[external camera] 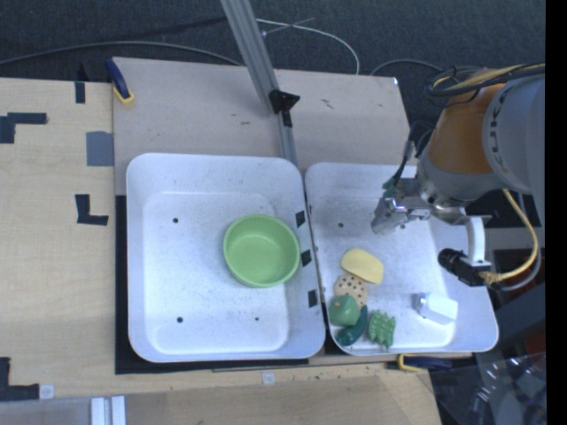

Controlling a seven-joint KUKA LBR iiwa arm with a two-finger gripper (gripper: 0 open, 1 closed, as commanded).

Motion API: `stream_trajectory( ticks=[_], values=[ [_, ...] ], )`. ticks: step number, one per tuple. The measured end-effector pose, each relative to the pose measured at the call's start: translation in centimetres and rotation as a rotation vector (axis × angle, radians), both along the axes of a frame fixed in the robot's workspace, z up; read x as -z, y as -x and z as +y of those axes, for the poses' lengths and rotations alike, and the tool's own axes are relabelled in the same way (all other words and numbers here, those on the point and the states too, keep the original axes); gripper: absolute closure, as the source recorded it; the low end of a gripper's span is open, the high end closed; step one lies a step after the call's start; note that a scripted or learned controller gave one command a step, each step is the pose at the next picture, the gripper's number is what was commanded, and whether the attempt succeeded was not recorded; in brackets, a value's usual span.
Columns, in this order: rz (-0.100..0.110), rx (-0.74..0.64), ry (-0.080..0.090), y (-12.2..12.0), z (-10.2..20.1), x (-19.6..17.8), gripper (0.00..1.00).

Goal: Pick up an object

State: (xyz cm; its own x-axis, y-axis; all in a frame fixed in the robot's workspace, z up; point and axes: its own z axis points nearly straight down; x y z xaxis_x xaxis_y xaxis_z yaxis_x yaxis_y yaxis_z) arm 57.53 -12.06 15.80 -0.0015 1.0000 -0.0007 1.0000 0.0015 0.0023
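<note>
Where claw [387,222] hovers, yellow piece [362,265] below-left.

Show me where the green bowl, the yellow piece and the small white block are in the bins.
green bowl [261,251]: camera view, left bin, on the bowl's inner floor.
yellow piece [362,266]: camera view, right bin, on its top surface.
small white block [435,306]: camera view, right bin near the right wall, on its upper face.

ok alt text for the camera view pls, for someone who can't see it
A grey and orange robot arm reaches from the right over the right white bin, above a yellow piece, green toys and a small white block. The left bin holds a green bowl.
</note>
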Motion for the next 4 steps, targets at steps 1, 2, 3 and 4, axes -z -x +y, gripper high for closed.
stream_trajectory(
  ticks=[1, 2, 3, 4],
  values=[
    [-0.003, 0.000, 0.001, 0.0, -0.5, -6.2, 1.00],
    [0.001, 0.000, 0.000, 0.0, -0.4, -8.3, 1.00],
    [0.004, -0.006, -0.003, -1.8, 5.6, -7.4, 1.00],
    [0.004, -0.006, -0.002, -2.4, 10.7, -7.9, 1.00]
  ],
)
